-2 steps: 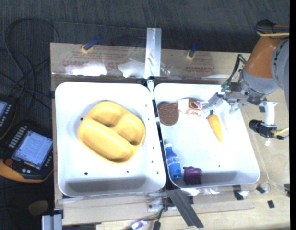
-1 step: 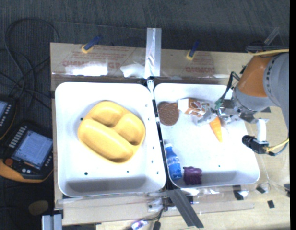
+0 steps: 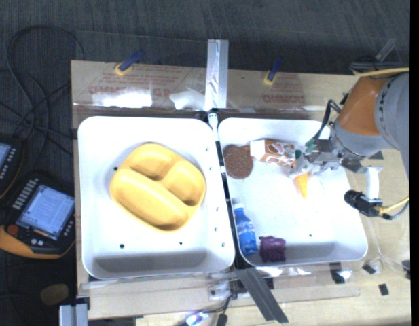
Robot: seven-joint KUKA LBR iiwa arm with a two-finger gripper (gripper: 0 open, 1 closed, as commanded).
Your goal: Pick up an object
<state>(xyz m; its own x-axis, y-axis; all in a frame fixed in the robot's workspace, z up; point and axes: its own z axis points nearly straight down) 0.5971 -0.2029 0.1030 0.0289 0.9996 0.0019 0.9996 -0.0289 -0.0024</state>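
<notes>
The right bin (image 3: 328, 219) holds a brown round disc (image 3: 238, 161), a printed snack packet (image 3: 272, 151), a small orange cone-shaped piece (image 3: 302, 185), a blue bottle (image 3: 245, 232) lying along the left wall, and a purple lump (image 3: 272, 248) at the front. My gripper (image 3: 310, 160) hangs over the back right of this bin, at the packet's right end and just above the orange piece. The wrist hides how the orange piece and the gripper meet. A large yellow moulded object (image 3: 157, 185) lies in the left bin (image 3: 90, 209).
The grey arm with its orange band (image 3: 362, 111) reaches in over the right bin's back right corner. A cable and connector (image 3: 364, 201) hang near the right rim. Handheld controllers (image 3: 32, 212) lie on the floor at the left.
</notes>
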